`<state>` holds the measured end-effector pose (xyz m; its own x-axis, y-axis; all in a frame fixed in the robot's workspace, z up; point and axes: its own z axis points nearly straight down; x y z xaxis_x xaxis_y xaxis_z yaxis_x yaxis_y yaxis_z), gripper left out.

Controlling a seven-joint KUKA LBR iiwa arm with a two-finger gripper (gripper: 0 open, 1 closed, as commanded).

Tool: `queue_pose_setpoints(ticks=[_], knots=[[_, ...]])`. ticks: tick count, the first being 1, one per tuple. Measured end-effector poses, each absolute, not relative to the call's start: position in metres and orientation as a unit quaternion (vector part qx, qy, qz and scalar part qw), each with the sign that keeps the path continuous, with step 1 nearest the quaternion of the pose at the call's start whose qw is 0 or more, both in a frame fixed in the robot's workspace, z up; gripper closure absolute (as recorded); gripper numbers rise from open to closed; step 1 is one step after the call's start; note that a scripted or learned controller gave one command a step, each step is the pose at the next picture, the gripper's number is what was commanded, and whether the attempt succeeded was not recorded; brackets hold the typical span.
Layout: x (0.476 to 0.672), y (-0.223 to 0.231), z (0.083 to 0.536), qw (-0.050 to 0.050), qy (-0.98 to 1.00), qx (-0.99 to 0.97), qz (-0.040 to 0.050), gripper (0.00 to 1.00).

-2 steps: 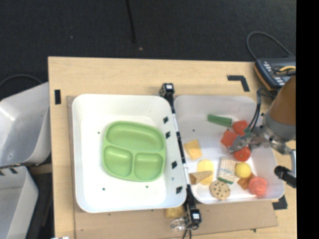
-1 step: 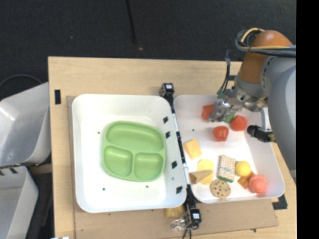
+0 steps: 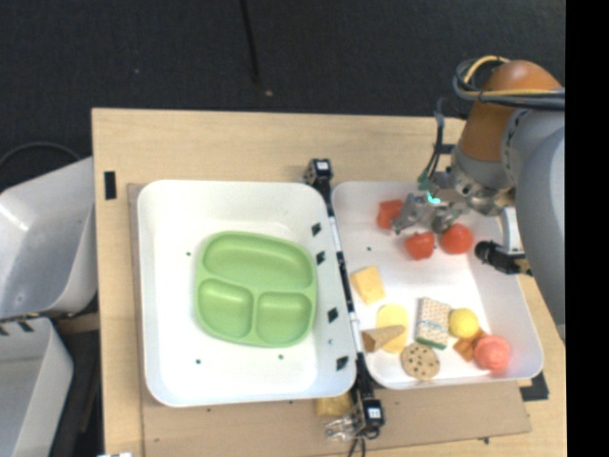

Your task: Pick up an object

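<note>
My gripper (image 3: 425, 215) hangs over the far part of the right bin (image 3: 495, 293), among three red-orange pieces. One red piece (image 3: 388, 214) lies just to its left, another (image 3: 420, 246) just below it, and a third (image 3: 456, 239) to its lower right. The dark fingers (image 3: 411, 210) point down toward these pieces. I see nothing clearly held between them. The arm's orange band (image 3: 485, 127) rises behind the gripper at the right.
Nearer in the right bin lie a yellow cheese block (image 3: 367, 283), a yellow round piece (image 3: 391, 316), a cone wedge (image 3: 383, 338), a cookie (image 3: 420, 360), a small carton (image 3: 433, 320), a lemon (image 3: 463, 323) and a pink ball (image 3: 492, 352). The left bin (image 3: 171, 350) holds a green divided plate (image 3: 255, 288).
</note>
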<state>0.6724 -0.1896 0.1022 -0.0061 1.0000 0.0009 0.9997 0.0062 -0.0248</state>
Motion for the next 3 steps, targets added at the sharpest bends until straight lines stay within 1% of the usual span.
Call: queue_pose_setpoints(ticks=[1, 2, 3], knots=[[0.629, -0.176, 0.102, 0.0, -0.706, -0.708, 0.0008, 0.0], [0.633, -0.177, 0.114, -0.004, -0.707, -0.707, -0.0013, 1.0], [0.692, -0.086, 0.207, -0.004, -0.71, -0.704, -0.004, 1.0]])
